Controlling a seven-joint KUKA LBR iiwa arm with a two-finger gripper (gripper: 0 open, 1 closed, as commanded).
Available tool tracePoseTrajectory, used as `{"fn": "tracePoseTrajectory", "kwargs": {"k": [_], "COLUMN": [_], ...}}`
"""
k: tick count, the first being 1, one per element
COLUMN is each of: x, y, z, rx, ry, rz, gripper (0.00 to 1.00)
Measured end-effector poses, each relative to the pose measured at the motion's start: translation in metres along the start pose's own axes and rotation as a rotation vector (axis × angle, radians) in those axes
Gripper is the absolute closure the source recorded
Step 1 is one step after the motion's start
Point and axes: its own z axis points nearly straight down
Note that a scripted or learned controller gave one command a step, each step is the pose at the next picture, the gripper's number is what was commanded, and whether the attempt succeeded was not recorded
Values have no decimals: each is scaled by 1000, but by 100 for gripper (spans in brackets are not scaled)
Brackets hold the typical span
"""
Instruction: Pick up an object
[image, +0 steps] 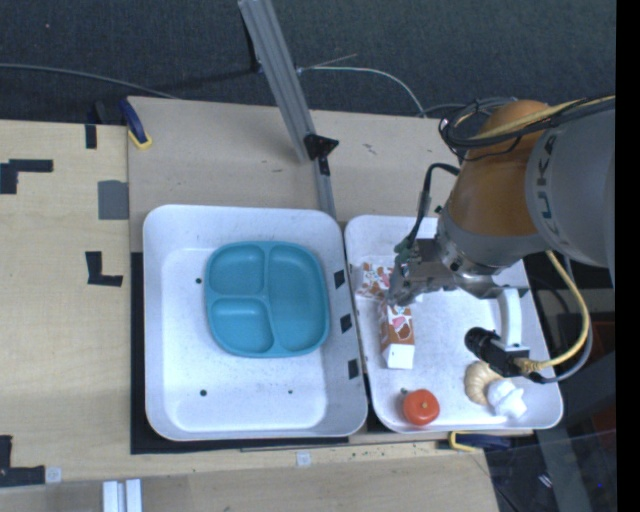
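- Pale wooden bench (60, 330) carried two white bins side by side, and a small red-and-white carton (398, 335) lay in the right bin (445, 325), close to that bin's left wall.
- Well left of the carton, a teal divided plate (267, 298) sat in the left bin (165, 400).
- Just above the carton's top end, the gripper (405, 288) hung low over the bin. From this slant I could not tell whether it was open or closed, and nothing could be seen held in it.
- Up and left of the carton, a patterned wrapper (372, 278) lay right beside the gripper.
- Below the carton sat a red ball (421, 405). To the carton's lower right lay a beige lump (480, 380) touching a white piece (510, 400).
- Judged target: the carton or the wrapper, both nearest the tool. No pick looked made yet.
- Risk: the gripper sat between the two, so a closing grasp could catch only the carton's end and let it swing or slip out.
- Risk: the flat wrapper could slide away instead of lifting.
- Risk: the nearby bin wall left little room, so a small offset leftward from the carton could end in an empty grasp.
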Motion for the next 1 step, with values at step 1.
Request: {"fn": "tracePoseTrajectory", "kwargs": {"k": [1], "x": [51], "y": [-13], "z": [8], "rx": [2], "ry": [0], "rz": [0], "gripper": [100]}}
